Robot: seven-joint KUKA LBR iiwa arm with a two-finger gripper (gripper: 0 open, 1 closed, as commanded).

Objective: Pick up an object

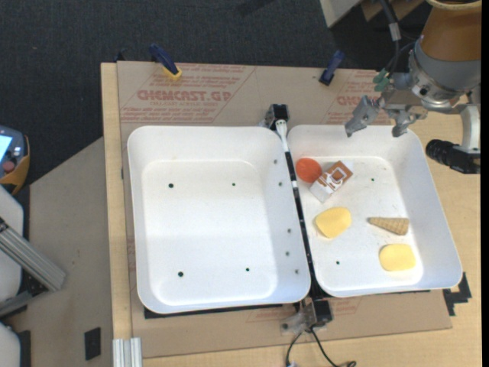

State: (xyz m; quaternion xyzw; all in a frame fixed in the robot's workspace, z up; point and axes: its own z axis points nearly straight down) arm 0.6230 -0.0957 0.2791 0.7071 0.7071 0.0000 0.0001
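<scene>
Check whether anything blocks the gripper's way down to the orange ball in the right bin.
Nothing visible does. The open gripper hangs above the right bin's far rim, with bare bin floor between it and the orange ball. The small brown-and-white box touches the ball's right side and could crowd a finger.

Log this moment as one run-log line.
gripper: open, nothing held, above right bin's far rim | in bin: orange ball, small box, two yellow pieces, cone | pick: not yet done

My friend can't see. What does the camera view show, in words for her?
A robot gripper hangs open above the far edge of the right bin, holding nothing. In that bin lie an orange ball, a small box, two yellow pieces and a cone. The left bin sits beside it.
</scene>
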